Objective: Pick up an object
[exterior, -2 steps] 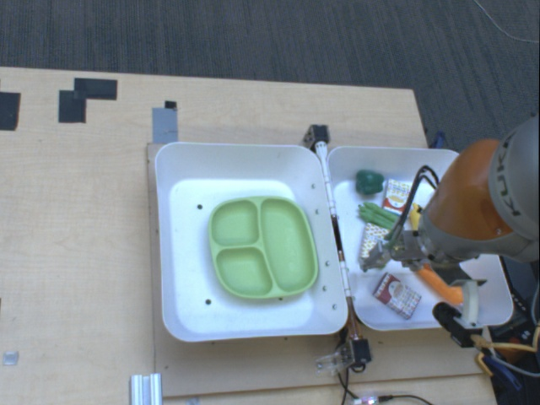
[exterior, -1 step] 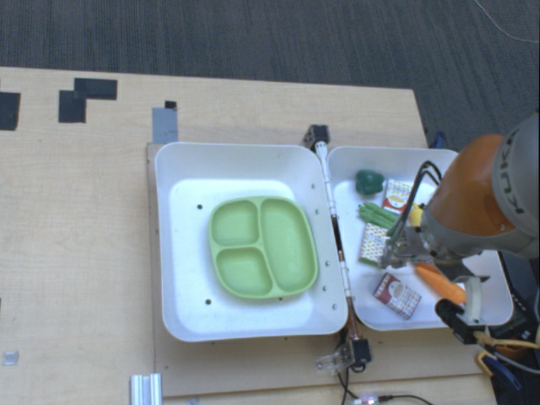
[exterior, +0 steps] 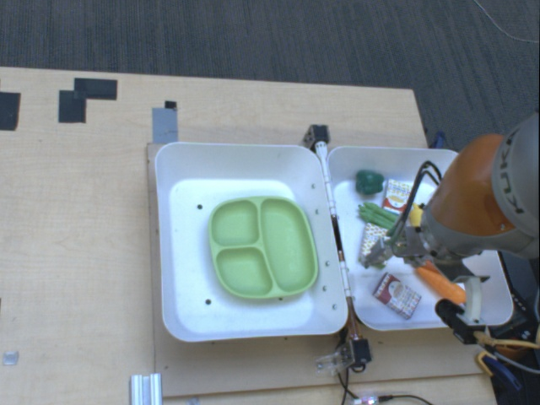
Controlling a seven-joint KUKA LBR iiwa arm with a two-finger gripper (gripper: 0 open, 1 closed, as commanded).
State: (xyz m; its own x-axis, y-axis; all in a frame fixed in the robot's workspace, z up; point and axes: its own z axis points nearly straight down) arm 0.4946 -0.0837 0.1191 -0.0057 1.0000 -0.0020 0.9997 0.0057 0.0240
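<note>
1. The claw (exterior: 390,253) is low over the right bin (exterior: 498,310), at the end of the grey arm (exterior: 472,201) with the orange band, which comes in from the right side of the view.
2. Whether the claw is released or clenched I cannot tell; its tip is small and partly hidden by the wrist. I see nothing that is clearly grasped in it.
3. A speckled packet (exterior: 369,241) lies directly at the claw, on the side toward the left bin (exterior: 169,226). It seems to touch the claw tip, but I cannot say this for sure.
4. A long green piece (exterior: 377,215) lies just beyond the speckled packet, a little farther from the claw toward the far wall of the bin.
5. A white packet with red print (exterior: 397,194) lies near the claw on the same far side, partly behind the arm.
6. A dark green round thing (exterior: 369,181) is the farthest from the claw, close to the far wall.
7. A small red and white box (exterior: 396,294) lies flat just on the near side of the claw, apart from it.
8. An orange stick-like thing (exterior: 442,284) lies beside this box, on the arm side of the claw, under the wrist.
9. A light green divided plate (exterior: 263,248) lies in the left bin, well apart from the claw, across the walls between both bins.
</note>
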